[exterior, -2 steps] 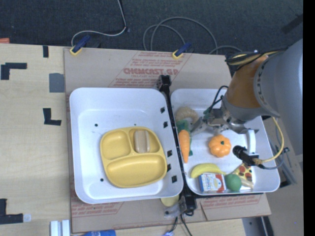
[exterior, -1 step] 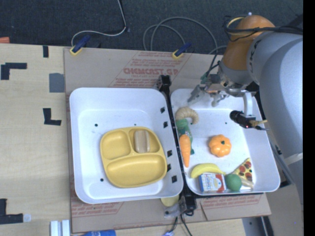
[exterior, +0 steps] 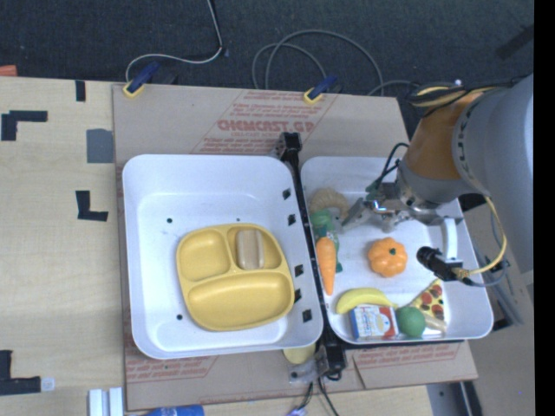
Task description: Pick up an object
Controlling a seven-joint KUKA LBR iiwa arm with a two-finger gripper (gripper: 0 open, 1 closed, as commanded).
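Note:
My gripper [exterior: 371, 215] hangs low over the back part of the right bin [exterior: 473, 315]. It is open, its fingers spread with nothing between them. A beige lumpy toy [exterior: 328, 200] lies just to its left, and an orange pumpkin [exterior: 387, 257] just in front of it. An orange carrot [exterior: 325, 263] lies along the bin's left wall, with a small green piece [exterior: 323, 224] behind it. Near the front are a banana [exterior: 364, 299], a small carton [exterior: 373, 322], a green lime [exterior: 412, 321] and a pizza slice [exterior: 431, 302].
The left bin [exterior: 156, 189] holds a yellow divided plate [exterior: 234, 289] with a brown bread-like piece [exterior: 251, 249] in one compartment. Black clips [exterior: 290, 146] join the two bins at the middle wall. Cables [exterior: 303, 55] lie behind the bench.

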